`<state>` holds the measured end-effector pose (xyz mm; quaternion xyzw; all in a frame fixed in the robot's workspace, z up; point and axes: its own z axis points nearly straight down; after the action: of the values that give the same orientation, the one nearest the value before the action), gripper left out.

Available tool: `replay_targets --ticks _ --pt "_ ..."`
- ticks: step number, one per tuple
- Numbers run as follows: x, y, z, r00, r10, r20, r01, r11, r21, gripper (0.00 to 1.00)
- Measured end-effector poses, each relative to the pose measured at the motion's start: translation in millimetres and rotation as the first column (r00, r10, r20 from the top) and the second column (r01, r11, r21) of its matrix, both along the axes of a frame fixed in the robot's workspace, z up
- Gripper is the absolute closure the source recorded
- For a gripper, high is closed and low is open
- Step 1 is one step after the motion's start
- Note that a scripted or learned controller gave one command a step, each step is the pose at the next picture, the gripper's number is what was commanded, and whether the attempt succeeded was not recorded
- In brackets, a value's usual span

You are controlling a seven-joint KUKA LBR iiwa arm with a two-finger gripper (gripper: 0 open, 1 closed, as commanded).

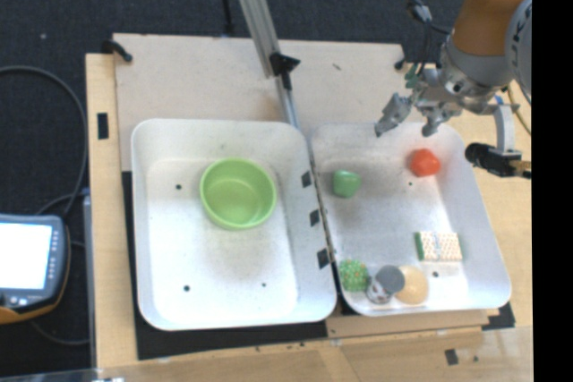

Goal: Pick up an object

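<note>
The hand (pixel 408 123) hangs over the far edge of the right bin (pixel 466 192), its two fingers spread apart and nothing between them. Taking that bin as the landmark: an orange-red ball (pixel 425 162) lies near its far right corner, just below and beside the hand; a small green ball (pixel 346 183) sits close to its left wall; along its near edge cluster a green textured lump (pixel 353 275), a grey round piece (pixel 389 280) and a pale yellow round thing (pixel 413 285), all touching or nearly so; a patterned block (pixel 438 246) lies a little farther in. To the bin's left, in the other bin (pixel 161 192), stands a green bowl (pixel 237 192).

The orange-red ball looks the likeliest target, being nearest and standing alone. To do this well, I judge the hand should centre over the ball so the fingers straddle it evenly, come straight down until the tips pass its widest part, then close gently, since a ball rolls away from an off-centre squeeze. The nearby bin wall leaves little room on the far side.

No brand, label or writing is readable on anything here.
</note>
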<state>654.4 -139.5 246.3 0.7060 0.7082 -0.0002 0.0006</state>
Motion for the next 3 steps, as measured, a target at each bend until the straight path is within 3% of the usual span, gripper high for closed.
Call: replay_targets --ticks 1,3 --pt "-0.1 -0.2 0.0 1.000 0.001 0.000 -0.001 1.000 -0.001 0.00" --pt "-0.7 1.2 -123.1 1.000 -0.003 -0.006 0.003 1.000 -0.001 0.00"
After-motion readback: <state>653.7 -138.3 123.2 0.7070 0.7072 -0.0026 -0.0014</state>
